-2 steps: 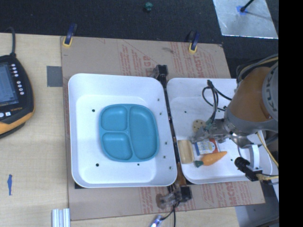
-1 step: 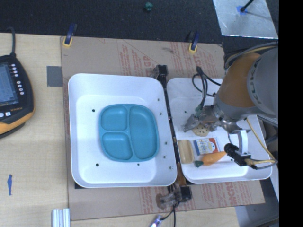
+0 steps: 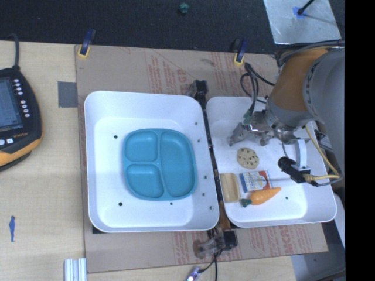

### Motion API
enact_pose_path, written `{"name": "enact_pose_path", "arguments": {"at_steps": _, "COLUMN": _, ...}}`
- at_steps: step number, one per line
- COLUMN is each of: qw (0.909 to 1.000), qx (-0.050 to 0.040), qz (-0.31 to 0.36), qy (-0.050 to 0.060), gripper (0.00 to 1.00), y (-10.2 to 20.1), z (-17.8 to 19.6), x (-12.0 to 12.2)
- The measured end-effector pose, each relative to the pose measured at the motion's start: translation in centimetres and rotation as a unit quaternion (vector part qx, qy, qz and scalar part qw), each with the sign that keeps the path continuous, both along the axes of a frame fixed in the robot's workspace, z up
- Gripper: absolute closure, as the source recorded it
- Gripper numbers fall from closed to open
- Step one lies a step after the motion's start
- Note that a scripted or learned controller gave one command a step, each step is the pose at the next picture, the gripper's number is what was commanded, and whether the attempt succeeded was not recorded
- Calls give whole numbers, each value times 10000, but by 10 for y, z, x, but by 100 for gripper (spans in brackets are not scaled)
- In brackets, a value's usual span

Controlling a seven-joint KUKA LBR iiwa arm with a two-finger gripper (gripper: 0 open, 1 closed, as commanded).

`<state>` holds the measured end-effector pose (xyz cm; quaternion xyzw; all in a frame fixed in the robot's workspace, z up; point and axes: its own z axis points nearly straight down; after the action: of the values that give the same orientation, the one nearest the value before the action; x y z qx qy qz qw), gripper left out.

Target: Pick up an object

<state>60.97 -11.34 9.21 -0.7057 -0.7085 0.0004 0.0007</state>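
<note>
Orange plastic carrot (image 3: pixel 263 196) lies at the right bin's (image 3: pixel 316 212) near edge, light, stiff, slick; best pinched across its middle. Gripper (image 3: pixel 249 130) hovers farther back, fingers' spread I can't tell.

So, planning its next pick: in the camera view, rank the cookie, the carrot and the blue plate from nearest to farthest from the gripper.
1. Cookie, just below the gripper, right bin.
2. Carrot, lower in the right bin.
3. Blue plate, left bin.
</note>
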Motion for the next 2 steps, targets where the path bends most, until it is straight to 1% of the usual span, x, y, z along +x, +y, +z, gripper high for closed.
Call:
{"name": "enact_pose_path", "arguments": {"at_steps": 1, "qw": 10000, "qx": -5, "qz": 3, "qy": 14, "gripper": 0, "y": -4, "z": -1, "x": -32}}
{"name": "enact_pose_path", "arguments": {"at_steps": 2, "qw": 10000, "qx": -13, "qz": 8, "qy": -16, "gripper": 100, "y": -5, "z": 13, "x": -30}}
